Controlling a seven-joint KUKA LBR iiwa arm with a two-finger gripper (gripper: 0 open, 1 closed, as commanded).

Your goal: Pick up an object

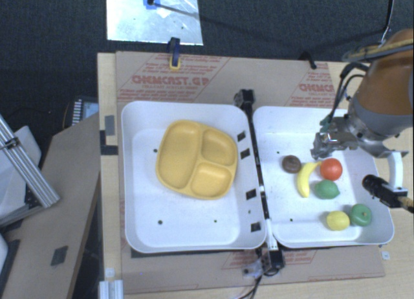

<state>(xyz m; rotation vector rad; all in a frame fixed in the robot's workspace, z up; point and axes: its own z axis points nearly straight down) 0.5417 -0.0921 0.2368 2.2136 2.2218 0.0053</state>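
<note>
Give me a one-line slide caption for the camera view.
KUKA arm's hand poised over the right bin above toy fruit, near the banana and tomato; yellow divided plate in the left bin.

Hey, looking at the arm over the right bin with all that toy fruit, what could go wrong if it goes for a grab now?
The gripper sits above the bin floor, near the orange-red toy tomato and the yellow toy banana. These two and the green toy lime look tightly packed, so a descent may push one aside or catch two. The round fruit could also roll out of a grasp.
</note>
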